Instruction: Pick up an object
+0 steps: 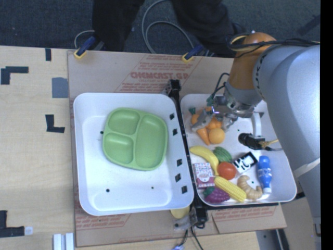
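the gripper [217, 117] is seen low in the right bin [283, 191], near that bin's far left corner, right above a small heap of orange toy pieces [212, 132]. whether it is wide or narrow cannot be told, and nothing is seen held in it.

the orange pieces are judged the likeliest thing to be picked. they look like hollow plastic play food: light, stiff, smooth and rather slippery, not fragile. the rounded one would best be taken across its middle, where it is widest, since a hold near an end could squeeze it out sideways.

further out in the same bin, toward its near edge, lie a yellow banana [204, 156], a red tomato [227, 170], a corn cob [230, 188], a purple grape bunch [217, 195] and a blue bottle [264, 172], packed close, many touching. little room is left between them, so neighbours may be nudged.

the left bin [86, 191] carries a green divided plate [135, 139] with bare floor around it. both bins rest on brown board on the desk [31, 155].
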